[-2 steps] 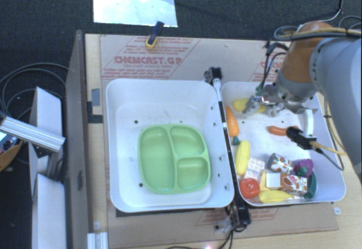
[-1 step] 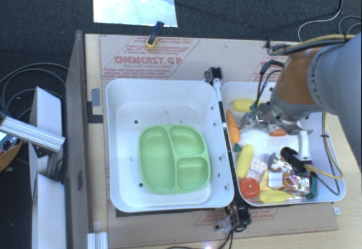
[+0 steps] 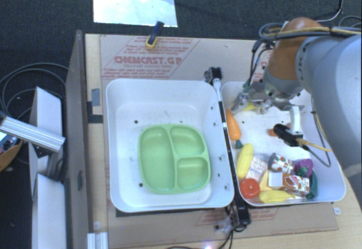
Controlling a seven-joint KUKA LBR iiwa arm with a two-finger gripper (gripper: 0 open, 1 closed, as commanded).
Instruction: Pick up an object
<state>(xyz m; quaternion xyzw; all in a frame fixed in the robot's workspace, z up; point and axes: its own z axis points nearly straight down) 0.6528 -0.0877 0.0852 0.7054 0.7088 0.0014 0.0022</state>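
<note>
**benchrat:** Over the right-hand shallow white plastic bin [image 3: 339,185], the two-finger gripper [image 3: 253,101] on the grey arm with the orange band [image 3: 305,55] hangs near the back left corner. Can't tell whether it's wide or narrow from this angle, and I see nothing held in it

**pickbot_fan:** So what's closest to grab?

**benchrat:** The orange toy carrot [image 3: 232,124], lying just beside the wall between the bins, a little nearer the camera than the gripper. Further forward there's a yellow corn-shaped toy [image 3: 245,159], a red round tomato toy [image 3: 250,187], a yellow banana toy [image 3: 275,197] and a purple grape cluster [image 3: 304,166], all packed together with small printed boxes. The left white bin [image 3: 119,146] holds a green divided plastic tray [image 3: 173,158]

**pickbot_fan:** I'd go for the carrot then

**benchrat:** Same guess. It sits apart from the pile, so less chance of nudging neighbours. Trick is closing across its narrow width, not along its length, and keeping clear of that wall, since a finger could catch the rim
</note>
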